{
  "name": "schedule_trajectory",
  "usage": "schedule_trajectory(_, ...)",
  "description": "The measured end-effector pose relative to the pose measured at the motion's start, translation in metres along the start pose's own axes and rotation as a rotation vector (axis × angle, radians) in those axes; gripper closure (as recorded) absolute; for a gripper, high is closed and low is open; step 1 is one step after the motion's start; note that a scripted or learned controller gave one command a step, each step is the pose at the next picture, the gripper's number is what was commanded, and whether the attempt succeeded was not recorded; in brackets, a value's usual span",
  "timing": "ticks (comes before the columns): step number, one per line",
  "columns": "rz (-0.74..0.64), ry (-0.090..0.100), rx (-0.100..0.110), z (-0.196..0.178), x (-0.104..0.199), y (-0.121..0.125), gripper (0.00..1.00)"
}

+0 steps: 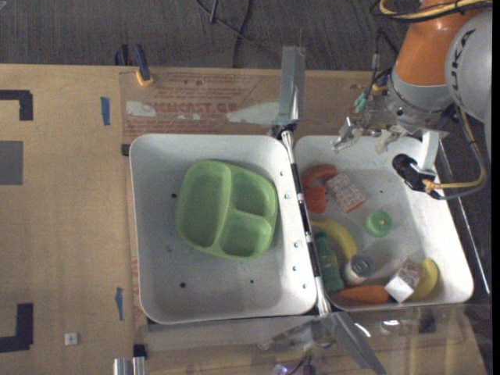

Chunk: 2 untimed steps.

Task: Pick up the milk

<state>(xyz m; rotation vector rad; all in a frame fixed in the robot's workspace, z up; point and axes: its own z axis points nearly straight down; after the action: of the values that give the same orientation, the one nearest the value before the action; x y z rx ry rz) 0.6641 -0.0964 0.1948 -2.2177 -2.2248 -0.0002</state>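
The arm [445,45] is being extended into the frame from the upper right, with its orange band lying above the grey wrist. The gripper [363,133] is being held over the upper rim of the right bin [457,244], near that bin's upper left corner. Whether the gripper is open or closed cannot be told at this resolution, and nothing is being seen in its grasp.

The milk [401,285], taken here to be the small white carton, is lying in the lower right part of the right bin, well apart from the gripper. It is being flanked on its right by a yellow banana [428,277], which is touching it or lying just beside it. An orange carrot [363,294] is lying to its left along the bin's lower wall.

Other items are being held in the same bin. A pinkish box [344,192] is resting in the upper left part, just beside a red item [316,187] against the left wall. A green round piece [379,223] is sitting near the centre. A second banana [338,237], a green bottle [327,261] and a small can [359,268] are being grouped in the lower left part.

The left bin [156,272] is occupying the centre of the frame, and a green divided plate [226,208] is lying in it.
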Motion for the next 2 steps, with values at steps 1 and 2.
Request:
schedule_trajectory(1, -0.066, 0.0, 0.0, 0.077, -0.027, -0.063, 0.0)
schedule_trajectory(2, -0.095, 0.0, 0.0, 0.09, -0.059, -0.116, 0.0)
